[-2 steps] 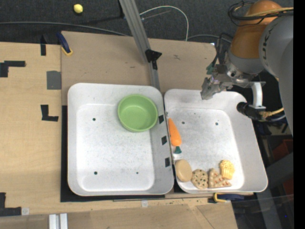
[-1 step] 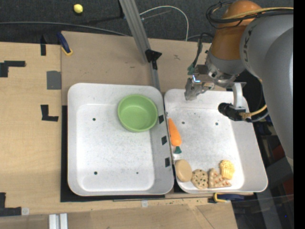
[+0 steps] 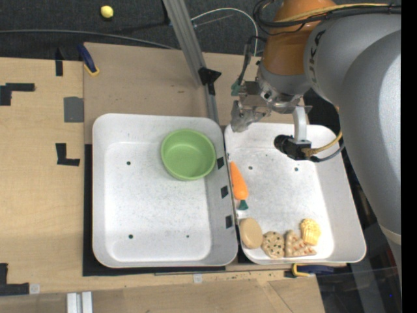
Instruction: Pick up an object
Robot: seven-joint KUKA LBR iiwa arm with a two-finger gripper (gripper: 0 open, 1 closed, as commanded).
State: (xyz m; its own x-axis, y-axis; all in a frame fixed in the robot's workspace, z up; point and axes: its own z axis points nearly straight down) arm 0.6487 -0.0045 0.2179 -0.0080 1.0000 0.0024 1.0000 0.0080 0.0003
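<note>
1. The grey two-finger gripper point(image 3: 240, 121) hangs over the far left corner of the right shallow white plastic bin point(image 3: 326, 194), close to the wall it shares with the left one. From this angle I cannot tell how it is set, and nothing can be seen held in it.
2. Above it sit the wrist and the orange band point(image 3: 293, 28) of the large grey arm point(image 3: 365, 77), which covers the bin's far right side.
3. A long orange toy carrot with a green tip point(image 3: 239, 183) lies along the right bin's left wall, nearer than the gripper and apart from it.
4. In the near part of that bin lie a tan oval bun-like piece point(image 3: 250, 232), a speckled brown cookie point(image 3: 273, 243), a pale orange lumpy piece point(image 3: 296, 244) and a yellow corn-like piece point(image 3: 310, 231), side by side.
5. A round light green plastic bowl point(image 3: 188, 154) stands upright in the far right part of the left white bin point(image 3: 130, 201).
6. A slanted grey metal pole point(image 3: 186, 34) rises beyond the bins.
</note>
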